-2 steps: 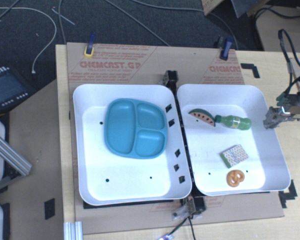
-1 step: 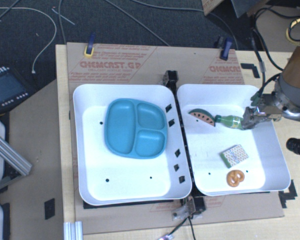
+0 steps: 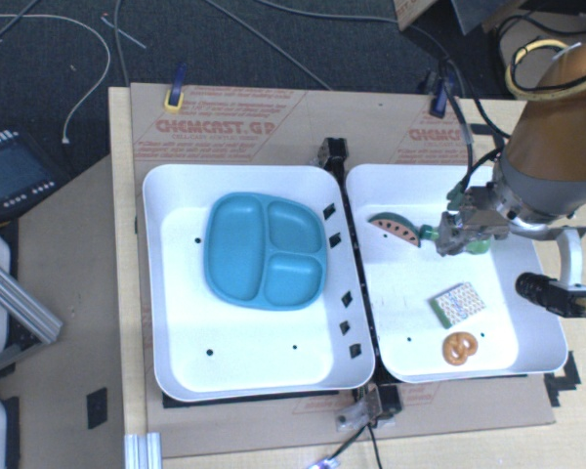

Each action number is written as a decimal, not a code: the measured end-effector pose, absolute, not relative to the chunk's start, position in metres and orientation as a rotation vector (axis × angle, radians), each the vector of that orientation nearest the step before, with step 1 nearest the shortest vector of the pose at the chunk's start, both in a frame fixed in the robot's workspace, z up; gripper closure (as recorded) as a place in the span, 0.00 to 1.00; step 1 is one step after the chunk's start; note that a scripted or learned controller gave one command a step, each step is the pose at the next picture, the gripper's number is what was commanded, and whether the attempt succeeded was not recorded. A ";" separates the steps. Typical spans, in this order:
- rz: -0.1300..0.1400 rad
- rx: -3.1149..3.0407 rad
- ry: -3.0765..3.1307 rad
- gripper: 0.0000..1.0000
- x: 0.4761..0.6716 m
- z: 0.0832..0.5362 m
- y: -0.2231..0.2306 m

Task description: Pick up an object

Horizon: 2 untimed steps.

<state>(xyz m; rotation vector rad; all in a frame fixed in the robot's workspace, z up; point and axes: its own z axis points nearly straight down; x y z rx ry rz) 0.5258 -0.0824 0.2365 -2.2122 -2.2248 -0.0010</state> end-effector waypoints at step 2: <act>-0.002 -2.213 -2.226 1.00 0.538 0.234 0.023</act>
